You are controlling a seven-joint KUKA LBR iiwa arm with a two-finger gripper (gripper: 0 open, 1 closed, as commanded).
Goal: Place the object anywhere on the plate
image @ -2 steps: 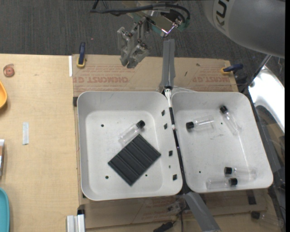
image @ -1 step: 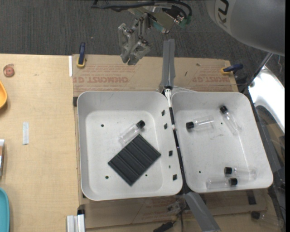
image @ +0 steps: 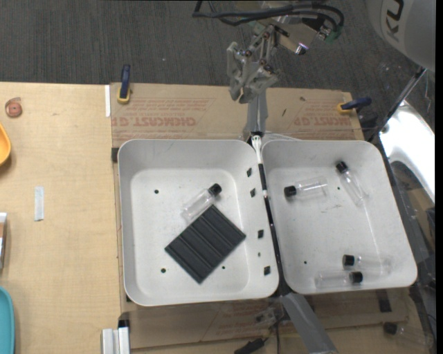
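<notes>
A dark grey ribbed plate [image: 205, 243] lies flat and turned at an angle in the left bin [image: 138, 207]. A clear vial with a black cap [image: 201, 199] lies just beyond the plate's far corner, close to it. Several more clear vials lie in the right bin [image: 387, 207]: one near its far left [image: 305, 189], one near its far right [image: 350, 182], and two by its near edge [image: 367, 262]. My gripper [image: 248, 88] hangs high behind the bins, over the cardboard at the back, above the seam between the bins. Nothing shows in it.
The bins rest on a cardboard sheet [image: 173, 114] held by clamps at the back left [image: 124, 83] and back right [image: 354, 105]. A wooden bench [image: 55, 207] stretches to the left. Cables [image: 304, 17] trail above the gripper.
</notes>
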